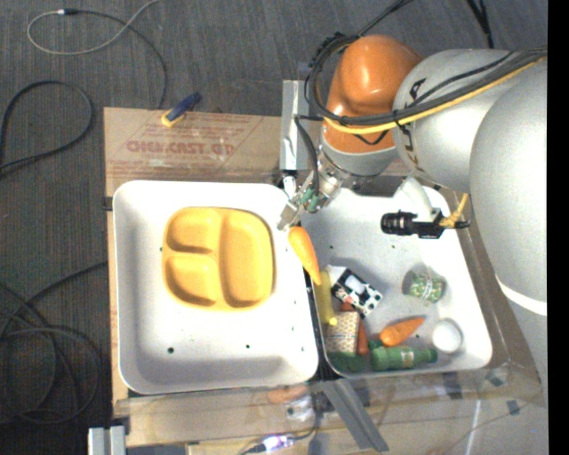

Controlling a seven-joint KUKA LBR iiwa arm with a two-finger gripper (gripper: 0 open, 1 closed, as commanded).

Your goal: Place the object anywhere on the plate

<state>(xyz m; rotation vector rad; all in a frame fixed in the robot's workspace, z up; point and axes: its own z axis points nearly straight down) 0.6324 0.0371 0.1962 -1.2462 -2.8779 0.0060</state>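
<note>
We are seeing the gripper [296,210] apparently clamping an orange carrot [305,252], hanging over the rim between bins, beside the yellow plate [219,257].

Dark grey carpet [178,53] is seen all around the bench, kinda ribbed looking. Black cables [53,107] are looped over it at the left, with one thin loop [93,27] laid out near the top. A flat sheet of brown cardboard [191,147] with red print is spread under the bins, and a small blue and yellow thing [180,108] is left at its top edge.
</note>
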